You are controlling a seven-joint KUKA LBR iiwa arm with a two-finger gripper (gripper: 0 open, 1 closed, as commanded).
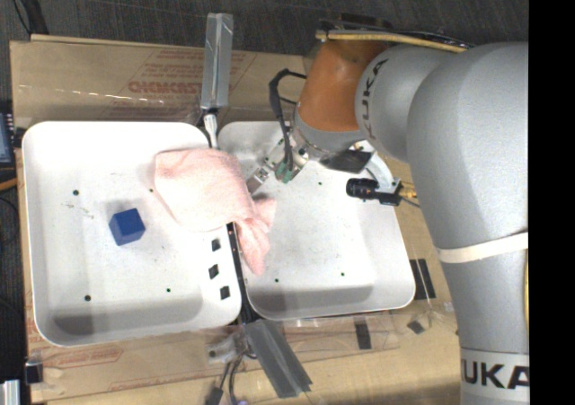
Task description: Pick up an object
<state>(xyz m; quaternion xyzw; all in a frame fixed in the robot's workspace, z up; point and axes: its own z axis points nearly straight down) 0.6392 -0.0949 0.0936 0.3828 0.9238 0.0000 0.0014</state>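
A pink cloth [208, 188] lies draped over the wall between the two bins, most of it in the left bin [54, 215] and one end hanging into the right bin [341, 250]. A small blue cube [128, 225] sits on the left bin's floor, left of the cloth. My gripper [268, 171] hangs low at the back left of the right bin, just beside the cloth's right edge. The wrist and its orange band [334, 89] cover the space right behind it.
A grey metal bar [216, 62] stands upright behind the gap between the bins. The big grey arm [467, 152] covers the right bin's right side. Brown cardboard [108, 80] lies under both bins. A black fitting [370, 189] sticks out below the wrist.
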